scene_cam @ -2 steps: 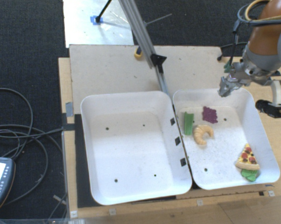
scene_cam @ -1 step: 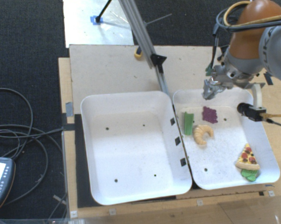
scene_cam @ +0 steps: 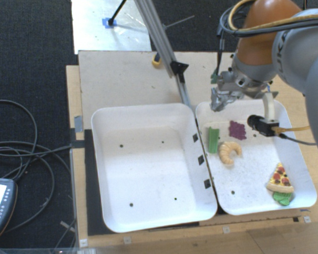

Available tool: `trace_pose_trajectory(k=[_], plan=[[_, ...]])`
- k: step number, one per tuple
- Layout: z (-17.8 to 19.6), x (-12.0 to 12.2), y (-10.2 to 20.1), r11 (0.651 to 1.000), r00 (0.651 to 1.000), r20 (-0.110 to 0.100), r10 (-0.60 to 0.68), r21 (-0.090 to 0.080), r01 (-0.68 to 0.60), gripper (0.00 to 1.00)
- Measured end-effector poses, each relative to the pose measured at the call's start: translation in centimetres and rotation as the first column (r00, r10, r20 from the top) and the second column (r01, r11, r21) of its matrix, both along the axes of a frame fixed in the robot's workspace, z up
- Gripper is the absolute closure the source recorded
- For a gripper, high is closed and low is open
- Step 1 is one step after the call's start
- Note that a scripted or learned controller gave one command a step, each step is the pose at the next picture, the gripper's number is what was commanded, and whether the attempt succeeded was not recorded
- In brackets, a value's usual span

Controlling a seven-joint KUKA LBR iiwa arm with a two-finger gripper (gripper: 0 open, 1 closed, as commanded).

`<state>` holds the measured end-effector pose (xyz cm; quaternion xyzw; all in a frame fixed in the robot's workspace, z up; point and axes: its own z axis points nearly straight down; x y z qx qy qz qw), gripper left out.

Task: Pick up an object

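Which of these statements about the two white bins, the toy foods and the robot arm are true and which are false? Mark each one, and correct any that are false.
1. The croissant lies in the right bin. True.
2. The pizza slice lies in the left bin. False: it lies in the right bin, near that bin's front right corner.
3. The green piece lies close to the wall between the two bins. True.
4. The gripper holds the purple grapes. False: the grapes lie on the bin floor, apart from the gripper, which hangs over the bin's back edge.
5. The croissant sits on top of the pizza slice. False: they lie apart.
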<state>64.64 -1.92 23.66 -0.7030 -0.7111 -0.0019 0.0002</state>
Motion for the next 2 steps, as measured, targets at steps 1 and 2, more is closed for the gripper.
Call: trace_pose_trajectory(k=[1,2], plan=[[0.8,0.5,6.0,1.000,1.000,0.001,0.000,0.000,0.000,1.00],[-0.7,0.2,11.3,1.000,1.000,-0.002,-0.001,0.000,0.001,1.00]])
